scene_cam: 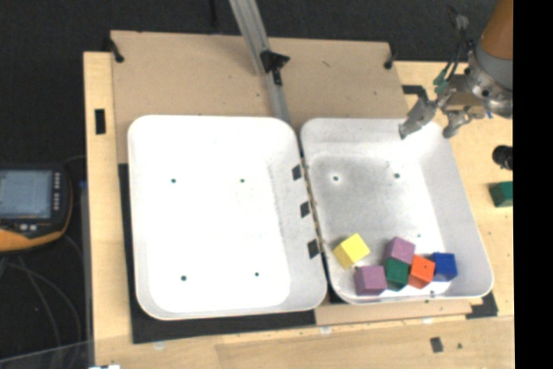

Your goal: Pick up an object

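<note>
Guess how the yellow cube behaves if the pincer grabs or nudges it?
The yellow cube looks rigid with flat faces, so it should probably slide, not roll. It sits apart from the purple block, likely leaving room on its sides. It looks small and probably light, so a push from the open pincer may skid it across the right bin.

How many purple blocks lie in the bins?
2, both in the right bin near its front edge: one purple block behind the green block, the other purple block left of it. None seems hidden.

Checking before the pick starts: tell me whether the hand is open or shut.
Open. The hand, above the right bin's far corner, has two fingers spread apart with nothing between them.
</note>
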`<act>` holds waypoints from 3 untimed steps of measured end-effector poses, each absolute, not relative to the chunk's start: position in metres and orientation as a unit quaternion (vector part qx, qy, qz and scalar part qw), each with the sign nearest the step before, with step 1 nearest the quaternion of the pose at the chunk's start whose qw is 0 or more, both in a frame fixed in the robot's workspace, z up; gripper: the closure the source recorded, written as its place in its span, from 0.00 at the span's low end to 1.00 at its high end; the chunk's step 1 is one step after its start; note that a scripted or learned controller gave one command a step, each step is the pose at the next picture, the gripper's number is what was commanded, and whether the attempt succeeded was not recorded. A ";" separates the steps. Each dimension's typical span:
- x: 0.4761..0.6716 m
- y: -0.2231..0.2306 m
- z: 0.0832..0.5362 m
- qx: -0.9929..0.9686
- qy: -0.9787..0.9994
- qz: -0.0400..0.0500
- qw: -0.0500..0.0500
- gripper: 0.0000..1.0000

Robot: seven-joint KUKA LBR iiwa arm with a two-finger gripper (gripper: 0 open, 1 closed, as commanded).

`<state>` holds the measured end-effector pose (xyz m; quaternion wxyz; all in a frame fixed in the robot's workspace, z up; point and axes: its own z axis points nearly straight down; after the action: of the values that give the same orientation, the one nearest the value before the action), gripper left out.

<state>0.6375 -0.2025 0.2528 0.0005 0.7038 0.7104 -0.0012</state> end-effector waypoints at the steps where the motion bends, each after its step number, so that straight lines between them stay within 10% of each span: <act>1: 0.637 -0.203 0.253 0.704 0.711 -0.001 0.000 0.00; 2: 0.638 -0.203 0.265 0.701 0.713 -0.001 0.003 1.00; 3: 0.627 -0.170 0.096 0.705 0.709 0.000 0.002 1.00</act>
<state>0.6267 -0.1699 0.0959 0.0021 0.7053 0.7089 0.0001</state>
